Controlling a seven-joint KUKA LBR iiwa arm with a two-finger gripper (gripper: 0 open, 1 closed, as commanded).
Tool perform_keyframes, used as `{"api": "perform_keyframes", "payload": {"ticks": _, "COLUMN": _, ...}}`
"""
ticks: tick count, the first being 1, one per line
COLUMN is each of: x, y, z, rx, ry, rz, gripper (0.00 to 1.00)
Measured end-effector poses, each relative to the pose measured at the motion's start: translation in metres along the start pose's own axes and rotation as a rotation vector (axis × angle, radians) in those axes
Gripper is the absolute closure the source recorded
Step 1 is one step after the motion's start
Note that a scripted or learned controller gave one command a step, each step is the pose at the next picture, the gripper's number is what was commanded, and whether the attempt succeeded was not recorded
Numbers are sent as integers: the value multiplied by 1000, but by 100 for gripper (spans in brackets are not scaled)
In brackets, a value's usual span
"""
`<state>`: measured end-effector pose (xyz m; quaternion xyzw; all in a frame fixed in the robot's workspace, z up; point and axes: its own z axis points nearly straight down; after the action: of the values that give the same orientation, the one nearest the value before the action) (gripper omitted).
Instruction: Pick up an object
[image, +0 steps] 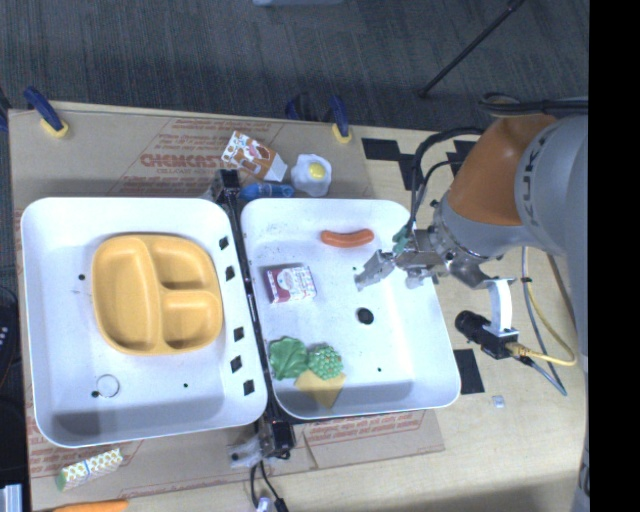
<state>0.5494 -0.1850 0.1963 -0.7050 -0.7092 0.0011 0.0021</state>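
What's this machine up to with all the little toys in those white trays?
A grey and orange robot arm is reaching in from the right over the right-hand bin, trying to pick something up. Its gripper hovers above the bin floor with nothing between its fingers. In that bin lie a toy sausage, a small red and white carton, a black disc and some green toy vegetables. The left bin holds a yellow divided tray.
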Motion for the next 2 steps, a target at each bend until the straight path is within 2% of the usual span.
{"api": "perform_keyframes", "payload": {"ticks": 1, "x": 7, "y": 77, "z": 106, "rx": 0, "ry": 0, "rz": -110, "gripper": 0}}
{"api": "perform_keyframes", "payload": {"ticks": 2, "x": 85, "y": 100, "z": 104, "rx": -2, "ry": -1, "rz": -65, "gripper": 0}}
